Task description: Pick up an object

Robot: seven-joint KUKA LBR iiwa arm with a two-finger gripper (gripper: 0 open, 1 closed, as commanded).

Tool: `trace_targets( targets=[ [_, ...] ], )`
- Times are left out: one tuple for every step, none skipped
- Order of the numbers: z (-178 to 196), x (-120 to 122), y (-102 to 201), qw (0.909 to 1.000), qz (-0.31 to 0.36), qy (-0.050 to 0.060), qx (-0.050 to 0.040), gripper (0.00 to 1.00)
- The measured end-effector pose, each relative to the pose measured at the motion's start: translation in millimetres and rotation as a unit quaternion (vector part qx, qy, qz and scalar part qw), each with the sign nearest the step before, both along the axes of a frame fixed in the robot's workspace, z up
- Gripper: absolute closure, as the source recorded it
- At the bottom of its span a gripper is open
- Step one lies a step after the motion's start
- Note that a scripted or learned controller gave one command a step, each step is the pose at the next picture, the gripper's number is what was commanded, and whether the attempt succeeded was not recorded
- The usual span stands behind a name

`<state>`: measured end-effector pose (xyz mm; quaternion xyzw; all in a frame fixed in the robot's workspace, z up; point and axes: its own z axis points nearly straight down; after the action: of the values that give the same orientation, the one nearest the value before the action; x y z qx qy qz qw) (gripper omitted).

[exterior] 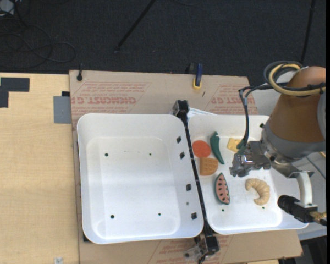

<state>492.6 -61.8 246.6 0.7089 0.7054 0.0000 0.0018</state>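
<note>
Nothing picked yet: gripper (243,165) hovers over the right bin (275,220) mid-area, finger state can't tell, croissant (258,191) lying just beside it toward the front edge, grasp and lift remain.

Arm (297,111) is covering the right bin's (247,224) far right corner; yellow piece (233,144) beside it is showing partly.
</note>
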Motion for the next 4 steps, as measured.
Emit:
trace_targets(
  targets=[
    [-3.4, -0.9, 3.5, 1.0, 0.002, 0.003, 0.0015, 0.0],
    [-155.1, -21.5, -30.5, 1.0, 0.0, 0.009, 0.0023, 0.0],
    [-159.6, 47.3, -59.3, 1.0, 0.004, 0.001, 0.0003, 0.0],
    [-148.9, 44.2, -59.1, 1.0, 0.003, 0.003, 0.0016, 1.0]
  ],
)
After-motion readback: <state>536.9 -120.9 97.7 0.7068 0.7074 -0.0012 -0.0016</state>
